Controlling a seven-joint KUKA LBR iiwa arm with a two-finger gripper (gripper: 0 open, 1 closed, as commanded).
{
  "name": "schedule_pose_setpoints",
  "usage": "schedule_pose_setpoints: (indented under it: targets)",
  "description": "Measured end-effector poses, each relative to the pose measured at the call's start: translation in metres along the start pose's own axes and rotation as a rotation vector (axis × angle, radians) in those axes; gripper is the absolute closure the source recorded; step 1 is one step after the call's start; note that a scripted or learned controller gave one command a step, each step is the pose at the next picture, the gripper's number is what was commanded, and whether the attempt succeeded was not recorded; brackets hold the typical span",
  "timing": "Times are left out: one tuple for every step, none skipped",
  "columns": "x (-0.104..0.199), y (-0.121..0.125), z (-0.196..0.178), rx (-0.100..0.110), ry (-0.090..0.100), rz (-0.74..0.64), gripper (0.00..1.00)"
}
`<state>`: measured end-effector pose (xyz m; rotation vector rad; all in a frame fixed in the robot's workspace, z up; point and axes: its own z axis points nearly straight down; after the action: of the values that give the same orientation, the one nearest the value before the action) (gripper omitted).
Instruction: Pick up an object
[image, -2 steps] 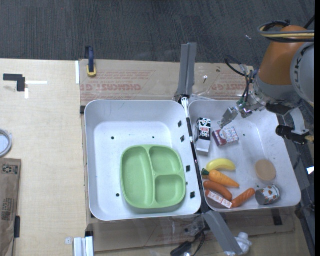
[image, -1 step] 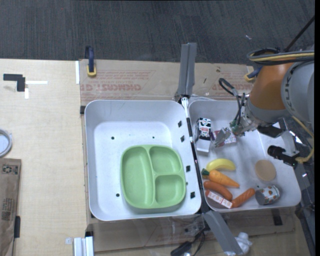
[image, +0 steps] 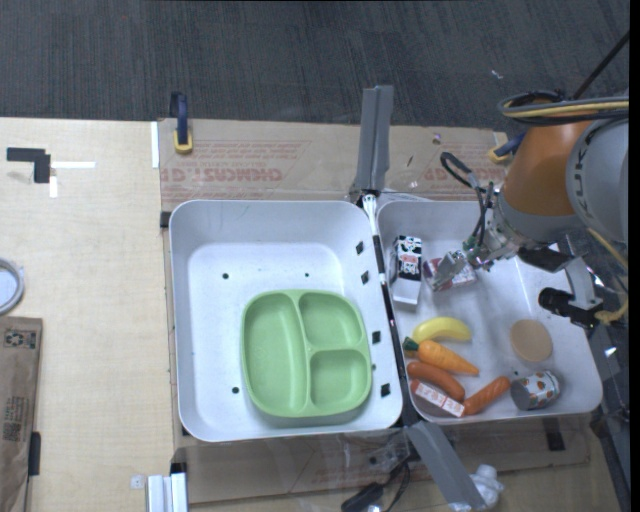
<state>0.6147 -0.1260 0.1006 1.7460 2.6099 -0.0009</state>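
The arm (image: 560, 180) reaches over the right bin (image: 500, 330), its gripper (image: 462, 266) low beside a small red-and-white packet (image: 450, 275) near the milk carton (image: 407, 262). The packet sits close against the fingers, and I cannot tell whether they are open or closed on it. A grasp could slip off or nudge the carton, since both lie close together.

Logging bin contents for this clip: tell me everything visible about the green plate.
The green plate is a pale green, rounded-square divided dish, plastic by its look, with three compartments: one long on its left, two smaller on its right. It lies flat, right way up, in the left bin, toward the near right corner. Nothing lies in it.
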Motion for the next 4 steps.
schedule_pose_setpoints:
  targets:
    - [-0.029,-0.012,0.000,-0.001,-0.001,0.055,1.00]
    - [0.027,-0.044,-0.105,0.002,0.001,0.186,1.00]
    - [0.018,-0.056,-0.063,0.004,0.002,0.168,1.00]
    - [-0.020,-0.099,-0.071,0.001,0.002,-0.086,1.00]
